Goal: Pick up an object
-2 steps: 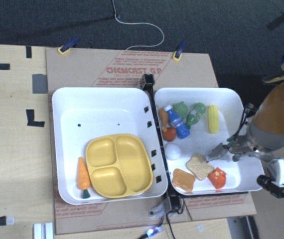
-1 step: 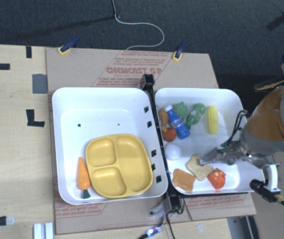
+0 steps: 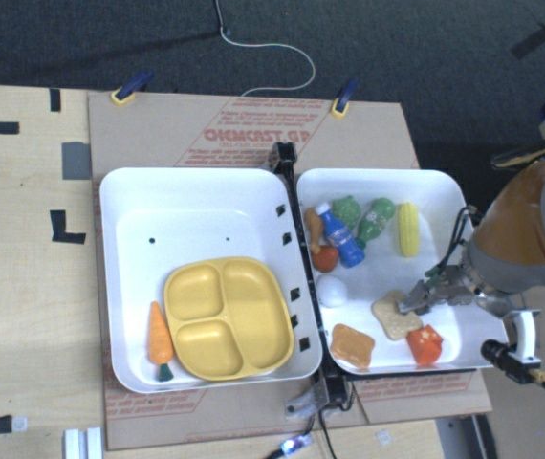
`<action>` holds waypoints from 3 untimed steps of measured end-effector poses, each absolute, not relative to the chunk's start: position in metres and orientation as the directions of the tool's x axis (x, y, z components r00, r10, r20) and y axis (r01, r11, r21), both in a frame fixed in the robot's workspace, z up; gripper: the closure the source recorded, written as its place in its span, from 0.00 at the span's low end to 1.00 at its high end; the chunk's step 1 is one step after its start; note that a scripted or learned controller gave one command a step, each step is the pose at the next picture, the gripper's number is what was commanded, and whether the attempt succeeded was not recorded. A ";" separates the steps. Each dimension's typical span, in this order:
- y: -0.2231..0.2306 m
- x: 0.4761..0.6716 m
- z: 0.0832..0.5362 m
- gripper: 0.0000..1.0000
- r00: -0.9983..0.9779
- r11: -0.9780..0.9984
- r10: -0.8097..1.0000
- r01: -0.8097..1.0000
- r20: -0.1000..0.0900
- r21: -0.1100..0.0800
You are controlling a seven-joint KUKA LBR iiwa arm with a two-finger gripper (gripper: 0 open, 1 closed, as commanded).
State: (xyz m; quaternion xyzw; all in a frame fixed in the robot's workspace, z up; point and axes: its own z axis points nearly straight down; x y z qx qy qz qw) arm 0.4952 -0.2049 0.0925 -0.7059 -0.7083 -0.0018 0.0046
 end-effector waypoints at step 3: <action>-0.202 0.505 0.220 1.00 -0.003 0.003 1.000 1.000 0.000 -0.002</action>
